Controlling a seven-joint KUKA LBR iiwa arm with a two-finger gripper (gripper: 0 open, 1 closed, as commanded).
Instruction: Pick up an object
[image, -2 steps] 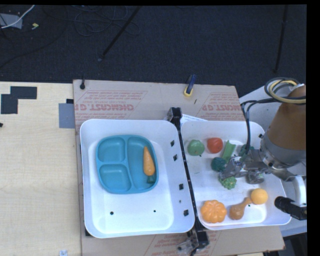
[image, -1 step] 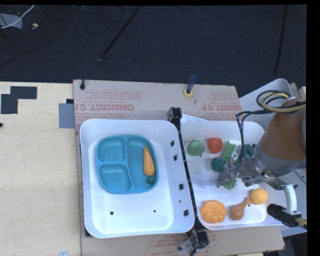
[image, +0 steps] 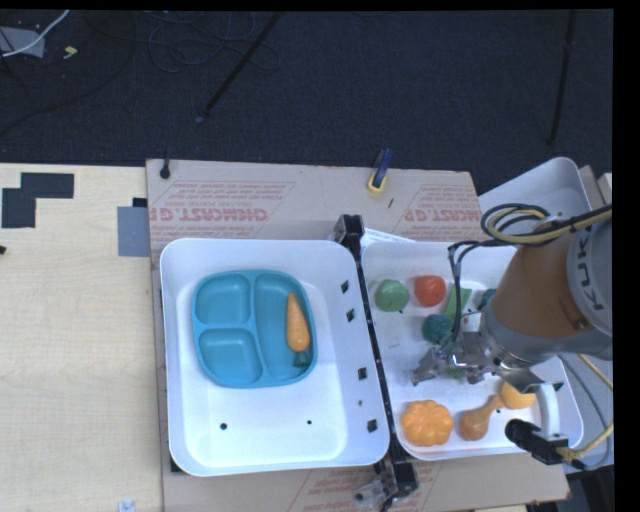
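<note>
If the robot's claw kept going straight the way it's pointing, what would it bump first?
The gripper points left and down into the right bin. Straight on, it would probably meet the bin's bare white floor first, then the divider wall. The orange pumpkin sits just below that line. Depth is hard to judge.

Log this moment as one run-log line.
gripper: low in right white bin | nearest: dark green round toy | holding: unclear

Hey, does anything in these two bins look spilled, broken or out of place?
Nothing stands out. The orange toy carrot lies in the right compartment of the blue divided plastic tray in the left white bin. The green ball, red ball and orange toy pumpkin sit apart in the right white bin.
</note>
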